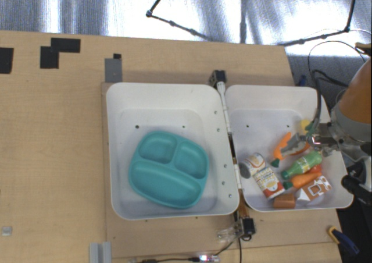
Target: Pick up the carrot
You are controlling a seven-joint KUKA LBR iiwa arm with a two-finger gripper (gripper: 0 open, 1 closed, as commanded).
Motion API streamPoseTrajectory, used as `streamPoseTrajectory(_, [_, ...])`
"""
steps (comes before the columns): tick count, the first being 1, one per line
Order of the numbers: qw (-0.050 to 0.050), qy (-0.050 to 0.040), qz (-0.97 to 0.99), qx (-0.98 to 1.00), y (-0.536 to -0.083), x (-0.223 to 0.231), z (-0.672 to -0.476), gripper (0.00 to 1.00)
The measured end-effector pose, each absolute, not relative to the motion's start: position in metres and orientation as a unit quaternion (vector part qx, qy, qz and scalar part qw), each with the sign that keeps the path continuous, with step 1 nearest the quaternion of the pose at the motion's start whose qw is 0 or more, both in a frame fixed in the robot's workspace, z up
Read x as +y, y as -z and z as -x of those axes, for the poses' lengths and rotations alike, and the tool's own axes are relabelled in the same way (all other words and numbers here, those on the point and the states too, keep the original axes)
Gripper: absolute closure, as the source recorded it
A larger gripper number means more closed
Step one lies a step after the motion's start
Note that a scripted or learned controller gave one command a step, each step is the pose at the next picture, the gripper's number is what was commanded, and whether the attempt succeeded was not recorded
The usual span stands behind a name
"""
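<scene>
The carrot lies in the right bin, toward three o'clock, slanting among a green bottle, a small carton and other toys. The tool sits just at the carrot's three o'clock end, seemingly closing in for the grasp; I cannot tell its state. Next it must pinch the carrot alone, then lift straight up. A teal plate fills the left bin.

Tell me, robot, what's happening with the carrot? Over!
Tool low in right bin, grip unclear. Carrot lying beside it. Green bottle and carton crowd close.
</scene>
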State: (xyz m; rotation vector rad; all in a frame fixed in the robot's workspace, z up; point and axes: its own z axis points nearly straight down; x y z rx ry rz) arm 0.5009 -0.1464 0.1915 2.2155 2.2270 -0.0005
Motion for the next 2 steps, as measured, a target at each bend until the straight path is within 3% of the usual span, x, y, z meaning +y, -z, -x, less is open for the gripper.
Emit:
streamPoseTrajectory(1, [0.0, 0.0005, -0.811, 0.585, -0.122, -0.147, -0.573, 0.0])
streamPoseTrajectory(2, [0.004, -0.0022, -0.72, 0.694, -0.086, -0.129, -0.543, 0.0])
